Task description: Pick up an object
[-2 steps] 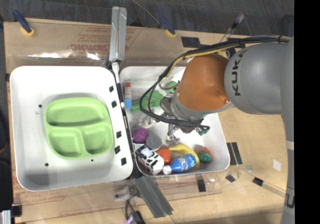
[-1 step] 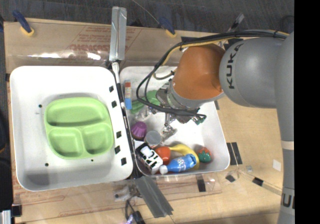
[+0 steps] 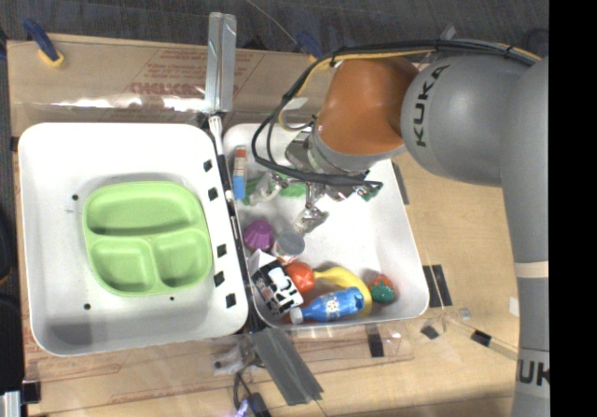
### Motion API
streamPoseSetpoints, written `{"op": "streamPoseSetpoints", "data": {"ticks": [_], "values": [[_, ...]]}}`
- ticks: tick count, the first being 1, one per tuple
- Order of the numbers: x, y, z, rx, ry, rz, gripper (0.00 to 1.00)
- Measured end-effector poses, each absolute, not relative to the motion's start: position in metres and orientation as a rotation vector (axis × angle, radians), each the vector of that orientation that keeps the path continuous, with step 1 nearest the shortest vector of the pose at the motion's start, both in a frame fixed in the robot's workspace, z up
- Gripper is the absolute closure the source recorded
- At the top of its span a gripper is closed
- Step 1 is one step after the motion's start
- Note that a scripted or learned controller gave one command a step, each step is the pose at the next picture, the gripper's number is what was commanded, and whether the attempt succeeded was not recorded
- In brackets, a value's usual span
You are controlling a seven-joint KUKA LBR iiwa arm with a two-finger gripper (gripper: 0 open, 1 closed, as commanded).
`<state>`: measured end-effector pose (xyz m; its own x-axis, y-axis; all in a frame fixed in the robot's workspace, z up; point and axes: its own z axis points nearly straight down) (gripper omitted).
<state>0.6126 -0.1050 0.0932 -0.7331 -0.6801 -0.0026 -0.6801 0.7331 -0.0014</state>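
Note:
My gripper point(image 3: 312, 215) hangs from the orange wrist band over the middle of the right bin point(image 3: 396, 247), its tip just above the bin floor. Just below and left of the tip lie a small grey round piece point(image 3: 291, 243) and a purple object point(image 3: 258, 236). Along the bin's front edge sit a black-and-white object point(image 3: 277, 289), an orange-red toy point(image 3: 300, 275), a yellow banana-like toy point(image 3: 343, 277), a blue bottle point(image 3: 331, 306) and a green-and-red piece point(image 3: 381, 290). Nothing shows held at the gripper's tip. The wrist hides part of the bin's back.
The left bin point(image 3: 47, 219) holds a green divided tray point(image 3: 145, 238). A marker point(image 3: 240, 173) and a green item point(image 3: 280, 187) lie at the right bin's back left, beside black cables point(image 3: 270, 140) looping from the wrist. A metal bar point(image 3: 221, 61) stands behind the bins.

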Motion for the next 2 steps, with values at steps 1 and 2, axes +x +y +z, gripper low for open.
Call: {"op": "streamPoseSetpoints", "data": {"ticks": [1,2], "values": [[0.546,-0.097,0.095,-1.203,2.892,-0.013,0.0],[0.587,-0.126,0.093,-1.563,2.721,-0.002,0.0]]}}
